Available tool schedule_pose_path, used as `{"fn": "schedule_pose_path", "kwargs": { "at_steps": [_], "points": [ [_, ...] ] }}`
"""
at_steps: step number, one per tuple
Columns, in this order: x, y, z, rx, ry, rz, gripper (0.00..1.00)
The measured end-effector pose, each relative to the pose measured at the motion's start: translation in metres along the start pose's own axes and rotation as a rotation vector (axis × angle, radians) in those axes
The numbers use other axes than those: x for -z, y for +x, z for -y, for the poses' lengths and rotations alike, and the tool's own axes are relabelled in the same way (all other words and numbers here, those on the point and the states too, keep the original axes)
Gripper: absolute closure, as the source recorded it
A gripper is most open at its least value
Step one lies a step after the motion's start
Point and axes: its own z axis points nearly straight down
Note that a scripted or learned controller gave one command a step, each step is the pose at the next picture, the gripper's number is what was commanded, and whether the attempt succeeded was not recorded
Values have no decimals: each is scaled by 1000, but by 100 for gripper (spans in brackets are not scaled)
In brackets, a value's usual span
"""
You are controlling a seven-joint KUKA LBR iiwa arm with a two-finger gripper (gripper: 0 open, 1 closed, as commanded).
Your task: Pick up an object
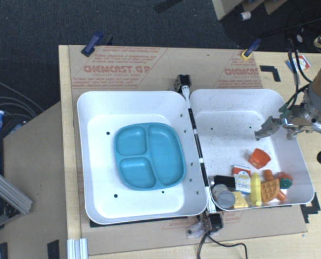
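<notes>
My gripper [279, 130] reaches in from the right and hovers over the upper right part of the right bin [225, 104]. Its fingers [265, 129] are spread open with nothing between them. Below it, an orange block [259, 157] lies on the bin floor, apart from the fingers. Further down, in the bin's front right corner, sits a cluster: a red and white carton [241, 172], a yellow bottle [255, 188], a waffle-like piece [270, 189], an orange carrot-like item [284, 181], a round metal can [224, 197] and a small black item [223, 181].
The left bin [95, 112] holds a blue divided plate [149, 155] at its centre. A black divider rail [193, 134] runs between the two bins. Cables hang near the arm at the right edge.
</notes>
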Motion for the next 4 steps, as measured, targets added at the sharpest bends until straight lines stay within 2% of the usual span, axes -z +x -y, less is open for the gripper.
{"fn": "schedule_pose_path", "kwargs": {
  "at_steps": [1,2,3,4],
  "points": [
    [-125,5,-21,0,-1,1,0],
    [-115,5,-22,0,-3,1,100],
    [-115,5,-22,0,-2,1,0],
    [-124,6,-133,1,-2,1,0]
  ]
}}
